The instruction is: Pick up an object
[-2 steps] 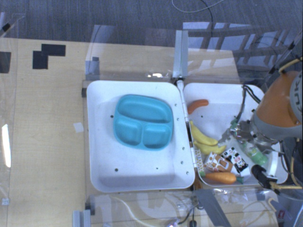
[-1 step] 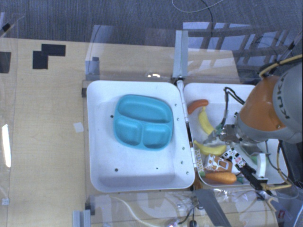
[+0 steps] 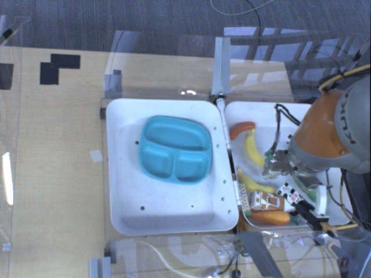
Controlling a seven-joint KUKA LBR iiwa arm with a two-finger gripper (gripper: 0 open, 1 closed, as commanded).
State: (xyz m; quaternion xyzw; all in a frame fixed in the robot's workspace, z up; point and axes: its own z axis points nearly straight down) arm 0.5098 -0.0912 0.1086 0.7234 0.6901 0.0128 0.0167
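Reaching into the right bin: my arm comes in from the right of the camera view, its orange band above the wrist, and my end effector [image 3: 272,165] hangs low over the bin's middle.
End effector state: I cannot tell; the tip is a small dark tangle against the white floor.
Right bin [image 3: 264,116]: white and shallow, carrying a clutter of toy food on the counter [image 3: 58,155].
Likeliest target: upper banana [image 3: 253,148], lying just left of my tip, apart from it as far as I can judge.
How it should handle: my guess is light, stiff moulded plastic, smooth and a little slippery, not fragile.
Where to take hold: across its narrow middle, fingers to either side of the curve, so it cannot roll out.
Neighbours: a red sausage [image 3: 242,129] touches the banana's far end; a second banana [image 3: 255,183] lies nearer the camera; a small printed box [image 3: 265,201] and an orange carrot-like piece [image 3: 268,217] sit by the near wall.
Risk: the crowding could let me nudge the sausage or pinch two things together.
Left bin [image 3: 124,213]: holds a blue divided plate [image 3: 174,149], well apart from my work.
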